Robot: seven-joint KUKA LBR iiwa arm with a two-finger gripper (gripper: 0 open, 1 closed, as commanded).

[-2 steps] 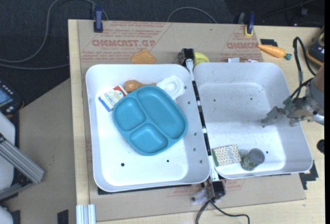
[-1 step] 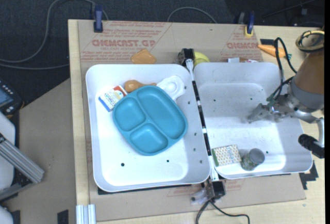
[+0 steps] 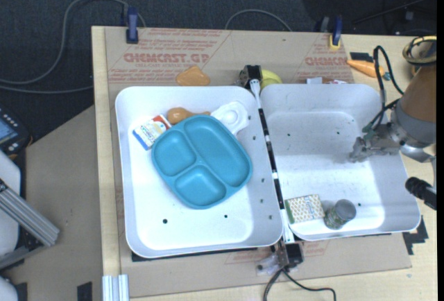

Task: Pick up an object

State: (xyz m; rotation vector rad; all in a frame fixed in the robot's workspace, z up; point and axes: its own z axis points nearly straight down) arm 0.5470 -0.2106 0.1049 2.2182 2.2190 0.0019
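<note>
On the tabletop point(image 3: 104, 154), the left bin point(image 3: 208, 237) holds most of the things. Near its upper left lies a small white packet point(image 3: 150, 132) with blue and red print, its edge tucked against a blue divided tray point(image 3: 201, 161) that sits tilted in the middle of the bin, three compartments facing up. Just above the tray's upper edge an orange-brown rounded thing point(image 3: 179, 114) peeks out, and beside it to the right a white plastic piece point(image 3: 232, 114) rests against the tray's top corner. Outside the bin, on the brown board behind it, lies an orange lump point(image 3: 193, 76), and further right, at the gap between the two bins, a yellow object point(image 3: 269, 78) sits next to a black clip. The right bin point(image 3: 312, 140) carries two things near its front wall: a small patterned square packet point(image 3: 304, 208) and, just beside it to the right, a grey-green round object point(image 3: 340, 213). The end effector point(image 3: 368, 145) hangs over the right bin's right side, well apart from both of those things, with the arm point(image 3: 420, 109) reaching in from the right edge; whether it is spread or pressed together I cannot tell, and nothing is visibly caught in it.
</note>
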